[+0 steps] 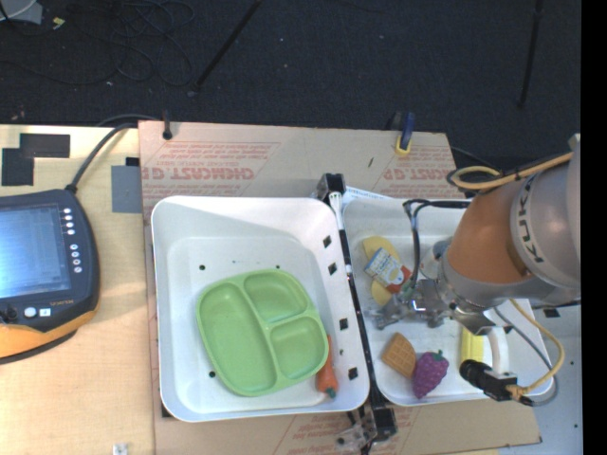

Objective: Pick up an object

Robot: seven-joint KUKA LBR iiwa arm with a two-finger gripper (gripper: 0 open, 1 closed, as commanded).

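The gripper [403,309] is down in the right bin [379,211] among the toys; I can't tell how it's set. Next move, I'd judge: close and lift. Four objects there (roughly): yellow packet [381,259], waffle cone [399,354], purple grapes [429,372], yellow block [472,347]. Left bin [190,226]: one green tray [263,331], one carrot [326,378].

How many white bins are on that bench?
2. The left bin holds a green divided plate and a small orange piece. The right bin sits right beside it, with small toy foods, under the arm.
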